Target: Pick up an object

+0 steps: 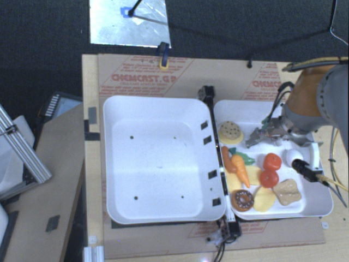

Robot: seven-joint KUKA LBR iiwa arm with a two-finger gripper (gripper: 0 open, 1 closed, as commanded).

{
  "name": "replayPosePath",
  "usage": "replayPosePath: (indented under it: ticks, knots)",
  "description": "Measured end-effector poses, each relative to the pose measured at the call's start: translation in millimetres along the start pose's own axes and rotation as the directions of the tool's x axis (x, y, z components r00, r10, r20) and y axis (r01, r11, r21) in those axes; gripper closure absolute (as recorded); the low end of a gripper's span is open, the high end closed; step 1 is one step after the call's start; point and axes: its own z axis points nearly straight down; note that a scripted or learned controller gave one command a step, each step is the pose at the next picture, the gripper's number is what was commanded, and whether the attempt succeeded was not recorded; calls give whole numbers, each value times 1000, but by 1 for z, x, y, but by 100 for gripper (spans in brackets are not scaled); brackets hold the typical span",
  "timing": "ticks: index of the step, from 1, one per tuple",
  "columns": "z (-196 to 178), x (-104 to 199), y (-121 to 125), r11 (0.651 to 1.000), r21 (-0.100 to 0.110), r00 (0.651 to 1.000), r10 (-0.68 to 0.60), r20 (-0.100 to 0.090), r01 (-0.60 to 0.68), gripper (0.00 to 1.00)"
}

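Observation:
The right bin (322,201) holds toy food. A speckled cookie (230,130) lies at its upper left. Below it are an orange carrot (240,169) with a green top (245,158) and two red tomatoes (272,161) (268,178). A chocolate donut (242,200), a yellow piece (265,200) and a bread slice (287,191) lie along the front. My gripper (253,141) hangs low over the bin's upper middle, just right of the cookie and above the tomatoes, with nothing seen in it.
The left bin (158,157) lies beside the right one, with black clips (209,141) along the shared wall. A white ball (294,157) rests at the right bin's right side. The arm's orange band (305,91) rises over that bin's far right corner.

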Motion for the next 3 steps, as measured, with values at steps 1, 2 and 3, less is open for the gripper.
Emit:
replayPosePath:
  ticks: [1, 2, 3]
  knots:
    - [-5, 66, 60, 1000, -7, 1000, -3, 5, 3, 0]
    - [-15, 63, 58, 1000, -4, 1000, 1, 2, -1, 100]
    - [-27, 63, 59, 1000, -8, 1000, -3, 3, 3, 100]
